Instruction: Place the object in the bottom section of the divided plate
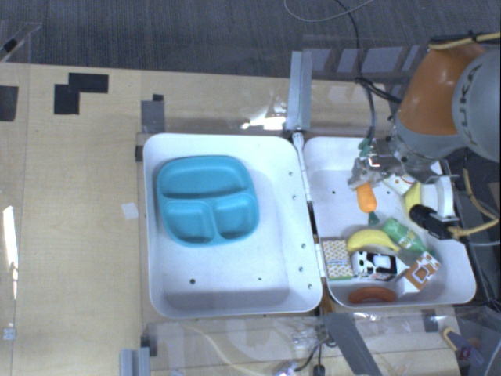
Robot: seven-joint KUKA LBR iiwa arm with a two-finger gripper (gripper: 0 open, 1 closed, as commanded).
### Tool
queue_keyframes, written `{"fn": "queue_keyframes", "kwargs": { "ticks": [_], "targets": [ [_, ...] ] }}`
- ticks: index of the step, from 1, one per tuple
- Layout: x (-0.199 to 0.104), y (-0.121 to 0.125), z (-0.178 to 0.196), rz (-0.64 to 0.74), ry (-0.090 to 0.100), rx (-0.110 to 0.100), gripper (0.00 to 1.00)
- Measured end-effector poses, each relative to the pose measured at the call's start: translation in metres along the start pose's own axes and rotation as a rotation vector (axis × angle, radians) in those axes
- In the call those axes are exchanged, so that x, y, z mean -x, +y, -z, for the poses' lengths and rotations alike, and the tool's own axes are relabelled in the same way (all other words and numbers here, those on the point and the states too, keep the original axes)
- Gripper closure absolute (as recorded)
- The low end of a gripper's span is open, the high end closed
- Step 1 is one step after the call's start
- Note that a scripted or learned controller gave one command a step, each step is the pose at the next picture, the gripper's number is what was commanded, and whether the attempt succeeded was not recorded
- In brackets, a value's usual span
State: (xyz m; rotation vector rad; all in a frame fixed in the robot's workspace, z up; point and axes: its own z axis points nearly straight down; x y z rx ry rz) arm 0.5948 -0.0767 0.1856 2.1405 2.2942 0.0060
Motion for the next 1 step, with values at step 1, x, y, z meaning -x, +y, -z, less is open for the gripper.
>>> {"fn": "queue_keyframes", "kwargs": {
  "ticks": [1],
  "targets": [
    [-0.0653, -0.0197, 0.0178, 0.062, 0.001, -0.002, 1.0]
  ]
}}
